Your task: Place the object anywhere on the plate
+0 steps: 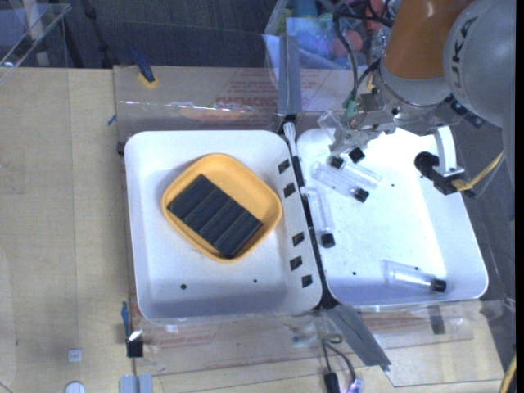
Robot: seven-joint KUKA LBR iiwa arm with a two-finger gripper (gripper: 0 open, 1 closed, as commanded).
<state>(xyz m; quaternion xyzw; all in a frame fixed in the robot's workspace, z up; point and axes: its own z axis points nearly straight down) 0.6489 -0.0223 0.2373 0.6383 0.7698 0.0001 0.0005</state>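
Note:
A yellow plate (264,201) lies in the left bin (147,162), and a black ribbed slab (214,213) rests flat on it. My gripper (361,128) hangs over the back left part of the right bin (458,252). A clear tube with a black cap (345,147) sits tilted directly under the gripper. Whether the tube is gripped or lying on the bin floor cannot be told from this view. The plate is well to the left of the gripper, across the divider between the bins.
More clear black-capped tubes lie in the right bin: two close together (342,180) just below the gripper, one along the divider (320,217), one near the front edge (412,277). A box of coloured items (327,6) stands behind the bins.

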